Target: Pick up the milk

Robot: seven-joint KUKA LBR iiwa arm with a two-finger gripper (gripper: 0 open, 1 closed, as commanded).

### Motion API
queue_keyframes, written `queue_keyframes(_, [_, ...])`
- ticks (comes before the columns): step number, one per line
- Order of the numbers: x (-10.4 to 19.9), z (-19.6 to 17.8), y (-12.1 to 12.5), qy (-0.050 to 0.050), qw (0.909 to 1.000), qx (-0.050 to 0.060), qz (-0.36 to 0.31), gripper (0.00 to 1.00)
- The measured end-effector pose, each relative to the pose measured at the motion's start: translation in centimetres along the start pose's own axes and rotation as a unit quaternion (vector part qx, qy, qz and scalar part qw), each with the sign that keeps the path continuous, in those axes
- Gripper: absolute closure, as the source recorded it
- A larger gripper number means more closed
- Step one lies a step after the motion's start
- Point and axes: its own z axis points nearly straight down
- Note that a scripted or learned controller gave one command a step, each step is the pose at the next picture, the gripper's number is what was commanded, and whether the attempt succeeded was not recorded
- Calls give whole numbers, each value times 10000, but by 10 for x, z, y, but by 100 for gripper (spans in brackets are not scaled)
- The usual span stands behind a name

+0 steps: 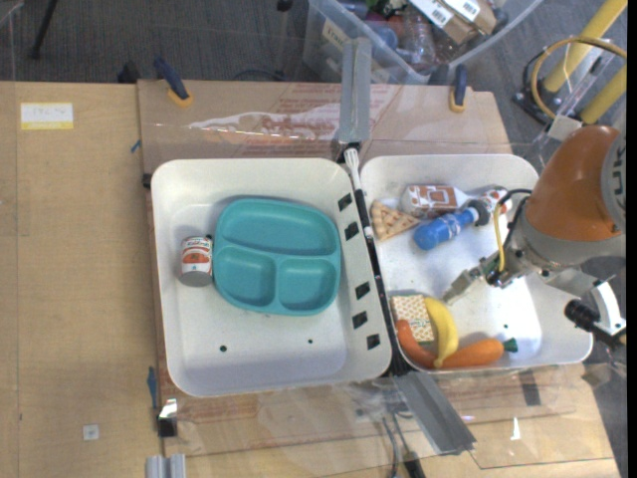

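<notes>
The milk (430, 199) is lying at the back of the right bin (528, 312), touching a blue bottle (445, 229) and a cracker (390, 221). The gripper (466, 284) is hovering mid-bin; its jaws cannot be told. A banana (442, 329) and carrot (476, 353) are sitting in front. The left bin (189, 357) is holding a teal tray (276, 255) and can (196, 260).

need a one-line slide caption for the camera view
Arm's tool hangs over the right bin, below the milk carton and blue bottle; teal tray in the left bin.
</notes>
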Motion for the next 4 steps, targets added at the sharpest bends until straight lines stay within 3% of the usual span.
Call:
queue_keyframes(1, [-115, -72, 82, 20, 9999, 34, 163, 0])
queue_keyframes(2, [-78, -20, 98, 14, 9999, 28, 113, 0])
queue_keyframes(3, [9, 0, 9, 1, 9998, -4, -207, 0])
queue_keyframes(4, [-96, -139, 22, 16, 9925, 41, 1218, 0])
